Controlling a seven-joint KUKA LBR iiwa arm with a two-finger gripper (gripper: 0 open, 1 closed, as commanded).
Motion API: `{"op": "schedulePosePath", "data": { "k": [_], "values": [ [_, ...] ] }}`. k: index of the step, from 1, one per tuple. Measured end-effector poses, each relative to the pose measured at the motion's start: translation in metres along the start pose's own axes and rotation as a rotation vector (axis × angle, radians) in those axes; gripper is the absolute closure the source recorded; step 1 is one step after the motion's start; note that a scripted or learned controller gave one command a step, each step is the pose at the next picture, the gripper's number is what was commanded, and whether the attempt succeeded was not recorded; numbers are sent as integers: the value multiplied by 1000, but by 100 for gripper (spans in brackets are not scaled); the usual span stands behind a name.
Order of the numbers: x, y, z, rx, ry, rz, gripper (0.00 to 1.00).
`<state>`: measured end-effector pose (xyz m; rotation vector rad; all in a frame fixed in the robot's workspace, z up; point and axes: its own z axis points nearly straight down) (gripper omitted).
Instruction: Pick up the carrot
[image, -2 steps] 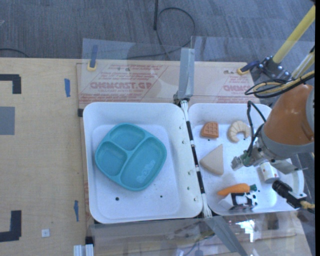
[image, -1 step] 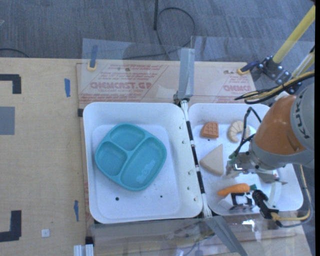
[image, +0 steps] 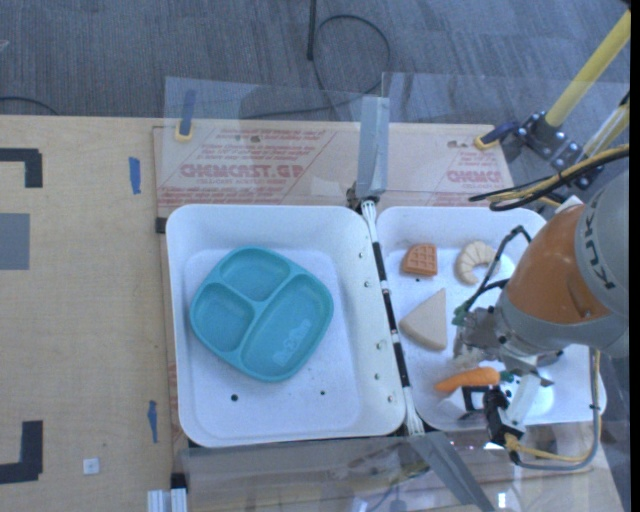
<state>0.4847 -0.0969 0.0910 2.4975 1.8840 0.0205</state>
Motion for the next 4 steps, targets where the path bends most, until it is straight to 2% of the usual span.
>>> {"op": "schedulePosePath", "data": {
  "k": [1, 2, 4],
  "values": [
    [65, -19, -93, 21, -5, 185, 100],
    [87, -17, -93, 22, 0, -249, 100],
    [85, -15, -112, 20, -2, -245, 100]
  ]
}}
